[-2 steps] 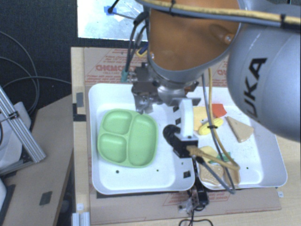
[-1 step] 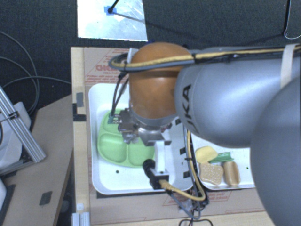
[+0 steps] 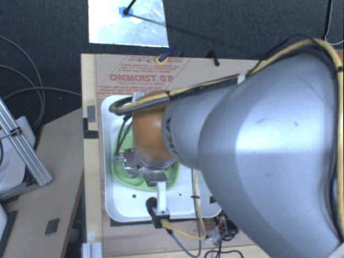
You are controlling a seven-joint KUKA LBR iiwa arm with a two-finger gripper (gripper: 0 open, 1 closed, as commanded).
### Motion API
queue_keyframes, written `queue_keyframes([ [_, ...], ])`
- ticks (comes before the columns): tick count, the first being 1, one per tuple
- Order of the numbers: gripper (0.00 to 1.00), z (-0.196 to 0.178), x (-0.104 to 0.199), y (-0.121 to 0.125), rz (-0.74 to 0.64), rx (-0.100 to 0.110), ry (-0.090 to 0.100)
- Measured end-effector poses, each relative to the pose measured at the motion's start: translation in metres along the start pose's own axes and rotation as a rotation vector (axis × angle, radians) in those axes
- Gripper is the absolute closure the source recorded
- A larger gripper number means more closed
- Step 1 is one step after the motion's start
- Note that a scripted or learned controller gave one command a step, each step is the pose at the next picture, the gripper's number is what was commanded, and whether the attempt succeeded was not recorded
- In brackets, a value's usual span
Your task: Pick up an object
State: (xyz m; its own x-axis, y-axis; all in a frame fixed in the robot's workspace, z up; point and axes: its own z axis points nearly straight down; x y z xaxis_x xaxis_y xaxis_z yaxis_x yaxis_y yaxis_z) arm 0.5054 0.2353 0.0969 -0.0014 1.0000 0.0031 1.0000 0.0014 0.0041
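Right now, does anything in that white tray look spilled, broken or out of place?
Nothing stands out. A green object lies in the white bin, largely hidden beneath the grey arm, and the bare parts of the bin show no spill or damage. What the arm covers cannot be judged.

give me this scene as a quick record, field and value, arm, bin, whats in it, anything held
arm: grey arm, orange band, reaching in from the right, wrist down over the bin
bin: shallow white bin, largely covered by the arm
contents: green thing under the wrist, partly hidden
under bin: cardboard sheet with red print
held: cannot tell
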Motion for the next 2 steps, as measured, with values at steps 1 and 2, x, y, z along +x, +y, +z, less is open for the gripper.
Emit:
queue_keyframes([
  [1,0.00,0.0014,0.0019,-0.0007,0.000,0.002,0.004],
  [2,0.00,0.0008,0.0019,-0.0002,0.000,0.000,0.004],
])
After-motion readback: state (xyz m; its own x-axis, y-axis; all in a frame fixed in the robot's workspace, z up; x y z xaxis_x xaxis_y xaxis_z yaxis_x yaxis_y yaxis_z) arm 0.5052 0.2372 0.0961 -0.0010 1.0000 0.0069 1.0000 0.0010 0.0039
